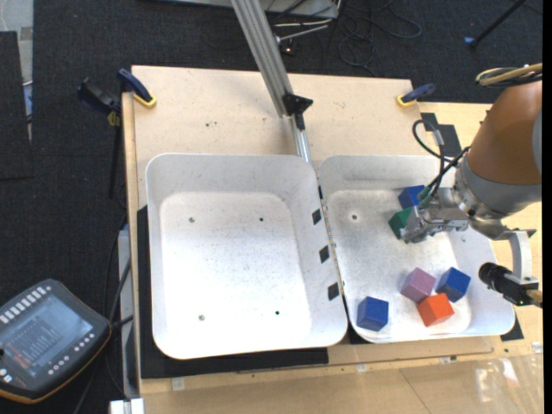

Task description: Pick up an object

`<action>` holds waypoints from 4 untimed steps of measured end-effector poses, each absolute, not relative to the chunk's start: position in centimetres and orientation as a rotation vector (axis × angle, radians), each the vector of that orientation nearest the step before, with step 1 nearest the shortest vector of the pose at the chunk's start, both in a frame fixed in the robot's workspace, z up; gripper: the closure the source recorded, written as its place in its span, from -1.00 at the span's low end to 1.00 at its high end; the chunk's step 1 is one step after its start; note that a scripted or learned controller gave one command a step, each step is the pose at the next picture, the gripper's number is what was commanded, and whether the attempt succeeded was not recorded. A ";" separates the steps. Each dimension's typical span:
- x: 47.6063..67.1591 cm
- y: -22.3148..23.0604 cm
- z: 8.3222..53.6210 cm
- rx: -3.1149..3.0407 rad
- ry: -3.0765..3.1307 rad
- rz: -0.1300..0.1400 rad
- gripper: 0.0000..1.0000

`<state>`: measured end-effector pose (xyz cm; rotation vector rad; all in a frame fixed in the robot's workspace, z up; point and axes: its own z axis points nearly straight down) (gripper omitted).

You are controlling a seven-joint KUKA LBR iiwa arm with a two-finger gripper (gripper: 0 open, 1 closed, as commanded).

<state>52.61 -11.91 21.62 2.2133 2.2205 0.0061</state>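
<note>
the gripper (417, 228), its opening hidden from view, hangs beside a green block (399, 222) in the speckled right bin (345, 179).

Both bins (233, 257) are white with little dark speckles. Blocks in the right one: two blue (373, 312) (454, 283), one purple (418, 284), one orange-red (435, 309), one green (398, 222).

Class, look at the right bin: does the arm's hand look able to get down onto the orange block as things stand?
Probably yes. The orange block lies uncovered near the front wall, though the purple block and a blue block crowd it closely.
</note>
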 end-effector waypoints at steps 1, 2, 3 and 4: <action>52.9 -12.6 26.1 2.214 2.220 0.004 1.00; 51.5 -7.5 24.9 2.215 2.231 0.000 1.00; 50.4 -2.2 25.2 2.214 2.232 0.002 1.00; 50.3 3.8 25.4 2.212 2.233 0.002 1.00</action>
